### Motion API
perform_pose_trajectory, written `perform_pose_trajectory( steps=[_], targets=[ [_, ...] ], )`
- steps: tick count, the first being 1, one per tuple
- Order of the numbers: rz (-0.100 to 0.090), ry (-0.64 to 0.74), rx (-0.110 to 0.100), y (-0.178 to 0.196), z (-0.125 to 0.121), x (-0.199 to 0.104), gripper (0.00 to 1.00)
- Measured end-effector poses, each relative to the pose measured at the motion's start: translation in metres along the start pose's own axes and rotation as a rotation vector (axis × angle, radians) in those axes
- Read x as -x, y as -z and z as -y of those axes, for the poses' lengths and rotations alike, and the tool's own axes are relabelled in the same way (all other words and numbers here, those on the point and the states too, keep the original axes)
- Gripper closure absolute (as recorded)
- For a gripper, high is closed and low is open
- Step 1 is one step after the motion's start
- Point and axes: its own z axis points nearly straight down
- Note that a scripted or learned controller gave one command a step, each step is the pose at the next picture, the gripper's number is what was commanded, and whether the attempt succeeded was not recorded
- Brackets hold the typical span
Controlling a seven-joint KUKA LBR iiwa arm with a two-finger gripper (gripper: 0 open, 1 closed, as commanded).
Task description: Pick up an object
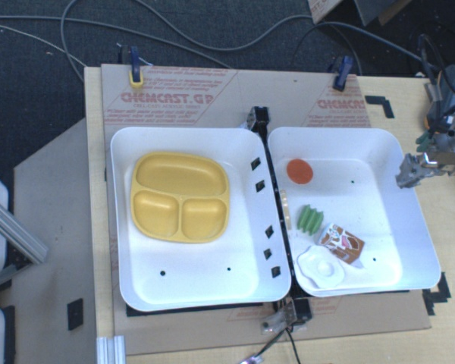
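One gripper (418,171) is hanging at the right edge of the right bin (409,226), just outside its rim, and from where I am standing I cannot tell how it is set, because it is showing only as a grey blur. Nothing is sitting in it.

Four small things are lying in that right bin, all to the gripper's left. Nearest is one orange disc (300,171), resting by the bin's upper left, well apart from the gripper across bare white floor. Below that, one green pea pod toy (310,219) is lying close to the divider. Just to the lower right of it, one small brown and white packet (343,243) is sitting tilted, and one white fried egg toy (322,268) is touching the packet's lower left edge, down in the bin's front corner.

One yellow three-compartment plate (180,196) is filling much of the left bin (205,287), farthest from the gripper.

Two white bins are sitting side by side on a wooden board (174,89), and two blue clamps (135,64) are gripping the board's far edge, one at each end.
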Motion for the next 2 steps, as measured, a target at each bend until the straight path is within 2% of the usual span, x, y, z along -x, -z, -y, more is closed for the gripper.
perform_pose_trajectory(
  steps=[1,2],
  targets=[
    [-0.004,0.005,-0.006,0.005,-0.018,-0.055,1.0],
    [-0.004,0.004,-0.009,-0.011,-0.039,-0.107,1.0]
  ],
)
